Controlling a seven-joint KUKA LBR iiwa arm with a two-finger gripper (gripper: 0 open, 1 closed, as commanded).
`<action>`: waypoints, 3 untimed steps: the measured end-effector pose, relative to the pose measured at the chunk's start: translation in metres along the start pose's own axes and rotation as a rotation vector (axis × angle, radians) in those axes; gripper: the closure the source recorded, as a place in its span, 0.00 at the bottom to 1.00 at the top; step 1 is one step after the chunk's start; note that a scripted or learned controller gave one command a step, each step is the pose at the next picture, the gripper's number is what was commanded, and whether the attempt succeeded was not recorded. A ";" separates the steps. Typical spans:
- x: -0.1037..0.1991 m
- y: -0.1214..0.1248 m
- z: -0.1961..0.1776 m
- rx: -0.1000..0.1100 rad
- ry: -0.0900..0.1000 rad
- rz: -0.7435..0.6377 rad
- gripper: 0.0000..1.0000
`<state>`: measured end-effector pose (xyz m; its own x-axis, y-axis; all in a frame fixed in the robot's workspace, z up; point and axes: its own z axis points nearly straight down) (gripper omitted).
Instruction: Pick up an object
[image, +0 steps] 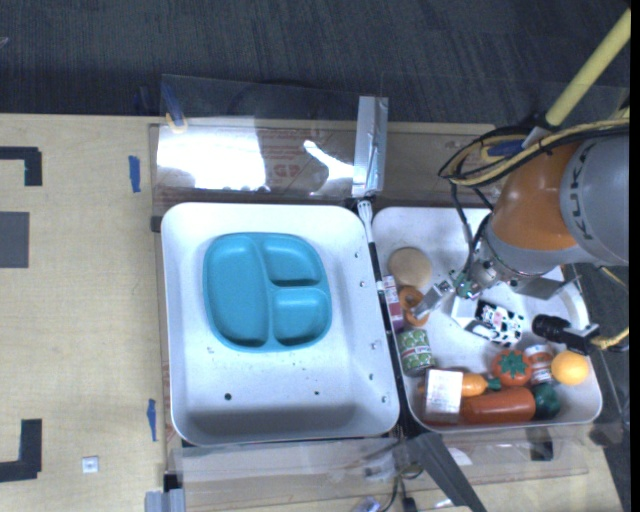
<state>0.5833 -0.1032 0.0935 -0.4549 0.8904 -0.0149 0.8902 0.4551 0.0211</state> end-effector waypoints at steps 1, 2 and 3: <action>-0.045 -0.069 0.003 0.014 0.004 0.387 0.00; -0.046 -0.068 -0.009 0.010 0.001 0.385 1.00; -0.056 0.019 -0.104 0.017 0.007 0.433 1.00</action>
